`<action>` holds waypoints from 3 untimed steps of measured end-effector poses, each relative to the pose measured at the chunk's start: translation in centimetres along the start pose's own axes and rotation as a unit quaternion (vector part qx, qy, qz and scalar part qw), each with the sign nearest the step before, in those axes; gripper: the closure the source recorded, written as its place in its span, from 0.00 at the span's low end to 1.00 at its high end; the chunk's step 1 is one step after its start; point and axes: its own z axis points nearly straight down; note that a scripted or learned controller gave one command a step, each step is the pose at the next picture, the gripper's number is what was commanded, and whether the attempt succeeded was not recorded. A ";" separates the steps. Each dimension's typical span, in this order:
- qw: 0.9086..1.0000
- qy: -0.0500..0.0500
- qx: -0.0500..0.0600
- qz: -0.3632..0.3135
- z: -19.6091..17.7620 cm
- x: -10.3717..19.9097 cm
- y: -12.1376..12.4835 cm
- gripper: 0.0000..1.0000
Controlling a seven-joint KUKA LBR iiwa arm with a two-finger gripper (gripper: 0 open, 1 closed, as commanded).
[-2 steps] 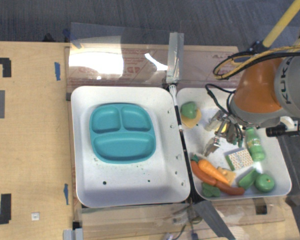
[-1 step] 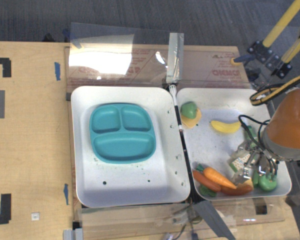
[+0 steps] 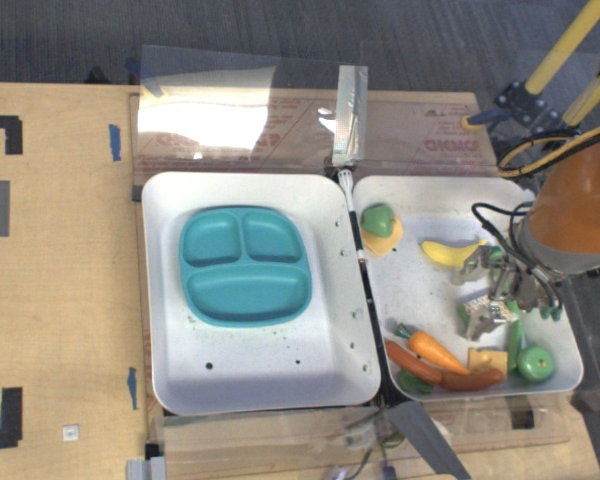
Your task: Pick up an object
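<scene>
My gripper (image 3: pixel 474 292) hangs low over the right bin (image 3: pixel 420 203), with the orange-banded wrist (image 3: pixel 574 213) above it at the right edge. Its two grey fingers (image 3: pixel 468 269) stand apart, open, and nothing shows between them. A yellow banana (image 3: pixel 446 254) lies just left of the upper finger. Below the gripper are a yellow block (image 3: pixel 487 358), a green apple (image 3: pixel 535 364) and a slim green piece (image 3: pixel 516 332). An orange carrot (image 3: pixel 432 348) and a red sausage-like toy (image 3: pixel 440 373) lie along the bin's front. A green-and-yellow fruit (image 3: pixel 379 227) sits at the bin's back left.
The left bin (image 3: pixel 170 368) holds a teal divided plate (image 3: pixel 245 265). A raised divider (image 3: pixel 361 268) separates the two bins. Black cables (image 3: pixel 500 218) trail from the wrist over the right bin. Clear sheeting and a metal post (image 3: pixel 350 113) stand behind the bins.
</scene>
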 end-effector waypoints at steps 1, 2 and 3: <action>0.998 -0.001 -0.001 0.057 0.0 -1.3 6.2 0.00; 1.000 0.002 -0.001 0.008 -2.8 -9.4 7.4 0.00; 1.000 0.003 -0.001 0.019 0.2 -10.2 9.3 0.00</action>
